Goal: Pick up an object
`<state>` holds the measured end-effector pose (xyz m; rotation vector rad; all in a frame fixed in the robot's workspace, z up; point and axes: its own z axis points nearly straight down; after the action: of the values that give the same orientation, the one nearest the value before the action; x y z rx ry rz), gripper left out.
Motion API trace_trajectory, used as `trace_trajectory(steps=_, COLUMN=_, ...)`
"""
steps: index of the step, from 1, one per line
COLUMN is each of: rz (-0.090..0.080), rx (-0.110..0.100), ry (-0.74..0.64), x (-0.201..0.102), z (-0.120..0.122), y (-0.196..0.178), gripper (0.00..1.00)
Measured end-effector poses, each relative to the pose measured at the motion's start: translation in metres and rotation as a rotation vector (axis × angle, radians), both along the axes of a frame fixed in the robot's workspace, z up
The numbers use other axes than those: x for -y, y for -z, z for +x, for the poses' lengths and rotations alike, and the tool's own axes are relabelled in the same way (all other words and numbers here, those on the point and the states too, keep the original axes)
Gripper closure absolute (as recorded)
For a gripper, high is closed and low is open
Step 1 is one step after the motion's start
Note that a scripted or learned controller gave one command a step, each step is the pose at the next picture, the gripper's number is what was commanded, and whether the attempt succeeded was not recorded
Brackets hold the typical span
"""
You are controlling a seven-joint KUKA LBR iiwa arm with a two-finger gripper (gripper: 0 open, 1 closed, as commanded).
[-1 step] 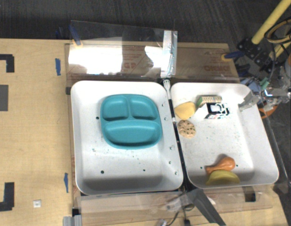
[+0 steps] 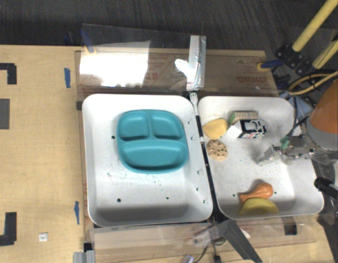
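Two white bins sit side by side on the desk. Left bin (image 2: 97,163) holds a teal tray (image 2: 152,140). Right bin (image 2: 289,109) holds the end effector (image 2: 270,153) near its right wall; finger state cannot be determined. Box (image 2: 248,124), lemon (image 2: 215,128) and cookie (image 2: 217,149) lie to its left, apart from it. Gourd (image 2: 258,190) lies below it, untouched.

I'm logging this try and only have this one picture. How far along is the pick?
Nothing looks picked: the cookie, the yellow piece, the small box and the orange toy all lie in the right bin. In hand: the gripper sits low at that bin's right side. Left: grasp and lift.
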<state>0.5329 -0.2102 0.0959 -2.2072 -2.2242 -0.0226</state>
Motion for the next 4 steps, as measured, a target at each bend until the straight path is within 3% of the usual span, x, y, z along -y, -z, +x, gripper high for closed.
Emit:
trace_trajectory(steps=1, rz=-0.015, rx=-0.001, ry=-0.024, x=-0.055, z=0.040, y=-0.006, gripper=0.00)
trace_trajectory(steps=2, rz=-0.018, rx=-0.004, ry=-0.215, x=-0.101, z=0.077, y=0.009, gripper=0.00)
trace_trajectory(steps=3, rz=0.017, rx=-0.103, ry=-0.202, x=-0.083, z=0.112, y=0.012, gripper=0.00)
trace_trajectory(steps=4, rz=-0.005, rx=-0.087, ry=-0.085, x=-0.091, z=0.113, y=0.008, gripper=0.00)
